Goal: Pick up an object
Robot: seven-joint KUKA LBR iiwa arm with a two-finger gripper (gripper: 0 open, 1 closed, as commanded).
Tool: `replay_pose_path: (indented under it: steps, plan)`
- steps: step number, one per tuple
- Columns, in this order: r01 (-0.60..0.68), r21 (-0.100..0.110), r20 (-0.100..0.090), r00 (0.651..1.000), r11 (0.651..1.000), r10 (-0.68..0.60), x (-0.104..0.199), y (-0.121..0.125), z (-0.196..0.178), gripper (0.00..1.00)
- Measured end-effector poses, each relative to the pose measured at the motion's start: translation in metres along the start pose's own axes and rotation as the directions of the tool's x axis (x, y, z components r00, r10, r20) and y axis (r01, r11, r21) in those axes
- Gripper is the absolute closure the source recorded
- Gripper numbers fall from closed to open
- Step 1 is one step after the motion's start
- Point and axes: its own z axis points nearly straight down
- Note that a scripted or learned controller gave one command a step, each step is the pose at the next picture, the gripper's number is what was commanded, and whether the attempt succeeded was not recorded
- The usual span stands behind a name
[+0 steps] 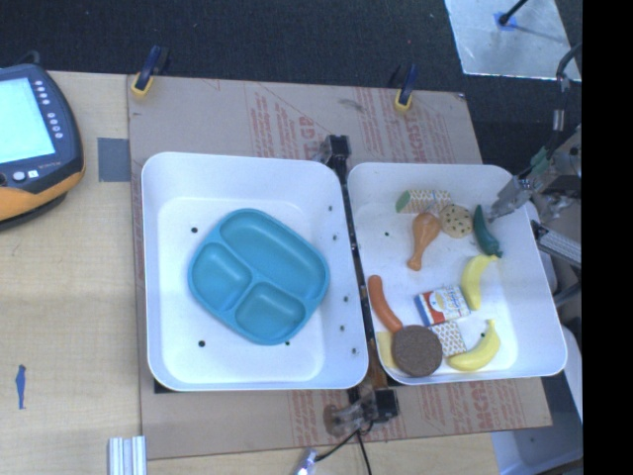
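The right bin (524, 265) holds several toy foods: a chicken drumstick (423, 236), a tan cookie (456, 220), a dark green vegetable (485, 232), two yellow bananas (476, 277) (479, 349), a red sausage (384, 303), a brown disc (416, 350), a small red, white and blue carton (442, 305) and a striped wafer (423, 200). My gripper (510, 197) hangs at the bin's upper right corner, just above and right of the green vegetable. I see nothing held in it.
The left bin (168, 265) holds a blue divided tray (258, 275). A tablet-like controller (30, 137) lies at the far left of the bench. Two clamps (146, 72) (404, 85) pin the cardboard sheet at the back edge.
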Motion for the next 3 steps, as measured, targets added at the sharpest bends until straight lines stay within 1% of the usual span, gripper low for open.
replay_pose_path:
  steps: [1, 2, 3]
  plan:
    - [0.002, 0.004, -0.001, 1.0, 1.0, -0.002, 0.074, 0.052, 0.139, 0.0]
    - [0.0, 0.003, 0.0, 1.0, 1.0, 0.0, 0.1, -0.023, 0.158, 0.0]
    - [-0.001, -0.001, -0.001, 1.0, 1.0, 0.001, 0.103, 0.05, 0.156, 0.0]
